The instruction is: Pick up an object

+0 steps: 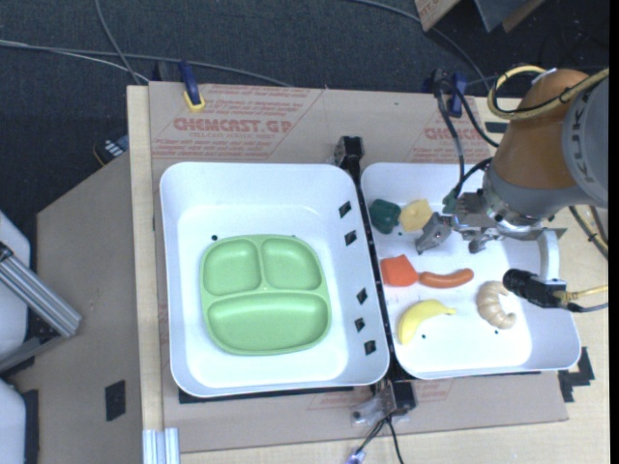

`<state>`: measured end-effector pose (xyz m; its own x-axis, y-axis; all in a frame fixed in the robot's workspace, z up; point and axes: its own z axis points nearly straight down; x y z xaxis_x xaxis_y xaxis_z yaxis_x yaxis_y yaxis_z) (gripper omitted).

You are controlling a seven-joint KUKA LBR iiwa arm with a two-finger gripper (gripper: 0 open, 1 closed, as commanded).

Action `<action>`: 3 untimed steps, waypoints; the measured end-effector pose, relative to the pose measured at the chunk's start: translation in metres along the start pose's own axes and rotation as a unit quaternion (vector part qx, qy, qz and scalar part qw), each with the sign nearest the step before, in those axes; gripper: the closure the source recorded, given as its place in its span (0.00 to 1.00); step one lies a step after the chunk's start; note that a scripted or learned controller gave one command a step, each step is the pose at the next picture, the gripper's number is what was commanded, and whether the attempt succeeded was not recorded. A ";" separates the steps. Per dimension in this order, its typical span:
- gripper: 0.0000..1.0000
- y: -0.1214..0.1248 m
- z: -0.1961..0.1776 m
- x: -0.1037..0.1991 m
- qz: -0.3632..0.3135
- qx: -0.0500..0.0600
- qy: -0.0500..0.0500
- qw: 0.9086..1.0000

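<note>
So the hand (453, 232) hangs spread wide and empty over the right white bin (464, 358), centre-right of frame. Closest grab looks like the small yellow rounded toy (416, 215), just left of it; the red sausage-shaped toy (446, 278) lies below, long axis running left-right.

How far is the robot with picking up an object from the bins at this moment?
Done: the end effector has reached into the right bin, near the yellow piece. In hand: nothing visibly gripped. Left: the grasp and lift. The banana, sausage, orange piece, green piece and croissant all lie on the bin floor.
</note>
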<state>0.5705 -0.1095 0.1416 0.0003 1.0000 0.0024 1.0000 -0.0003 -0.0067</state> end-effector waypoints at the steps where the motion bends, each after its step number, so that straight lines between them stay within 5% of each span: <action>1: 0.00 0.002 0.049 -0.001 0.001 -0.006 -0.002 1.000; 2: 1.00 0.001 0.038 0.000 0.000 -0.004 -0.001 1.000; 3: 1.00 0.005 -0.015 0.011 -0.001 -0.006 -0.001 1.000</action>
<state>0.5756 -0.0989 0.1563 -0.0020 1.0000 -0.0004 1.0000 0.0020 0.0055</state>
